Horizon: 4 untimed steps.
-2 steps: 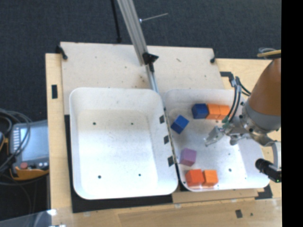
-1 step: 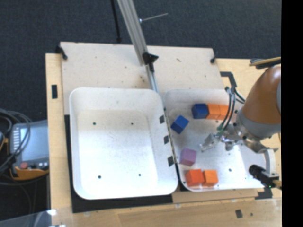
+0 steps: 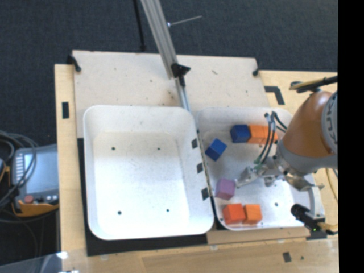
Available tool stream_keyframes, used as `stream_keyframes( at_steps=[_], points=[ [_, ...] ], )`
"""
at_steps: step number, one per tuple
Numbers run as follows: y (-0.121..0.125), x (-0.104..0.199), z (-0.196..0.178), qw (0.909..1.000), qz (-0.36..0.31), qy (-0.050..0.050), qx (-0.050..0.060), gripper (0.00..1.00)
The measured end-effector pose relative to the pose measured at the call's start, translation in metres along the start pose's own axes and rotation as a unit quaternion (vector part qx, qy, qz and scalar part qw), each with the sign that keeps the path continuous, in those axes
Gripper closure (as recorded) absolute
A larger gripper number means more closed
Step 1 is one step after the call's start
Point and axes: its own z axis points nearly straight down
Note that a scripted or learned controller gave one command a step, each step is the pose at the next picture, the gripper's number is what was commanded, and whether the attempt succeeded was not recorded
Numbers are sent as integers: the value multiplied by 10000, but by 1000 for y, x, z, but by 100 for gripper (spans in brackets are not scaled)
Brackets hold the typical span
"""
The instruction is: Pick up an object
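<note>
1. We are looking down on two white bins; the left bin (image 3: 142, 169) is lying beside the right bin (image 3: 273, 218), their walls touching.
2. Our arm (image 3: 310, 132) is reaching in from the right over the right bin, with the gripper (image 3: 245, 178) hanging near the bin's middle.
3. We cannot tell whether the jaws are apart or together; nothing is showing between them.
4. A purple block (image 3: 226, 188) is sitting just left of the gripper.
5. Two blue blocks (image 3: 216, 149) (image 3: 240, 133) are lying further up, one touching an orange block (image 3: 260, 133).
6. Two more orange blocks (image 3: 234, 212) (image 3: 253, 212) are sitting side by side at the near wall.
</note>
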Motion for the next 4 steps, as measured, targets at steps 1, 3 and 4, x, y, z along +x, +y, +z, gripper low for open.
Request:
stream_keyframes(
  at_steps=[1, 3, 4],
  points=[
    [2, 0, -13, 10000, 32, 6, -49, 100],
    [-1, -2, -102, 10000, -32, -2, -53, 100],
    [4, -8, -164, 10000, -36, -3, -59, 100]
  ],
)
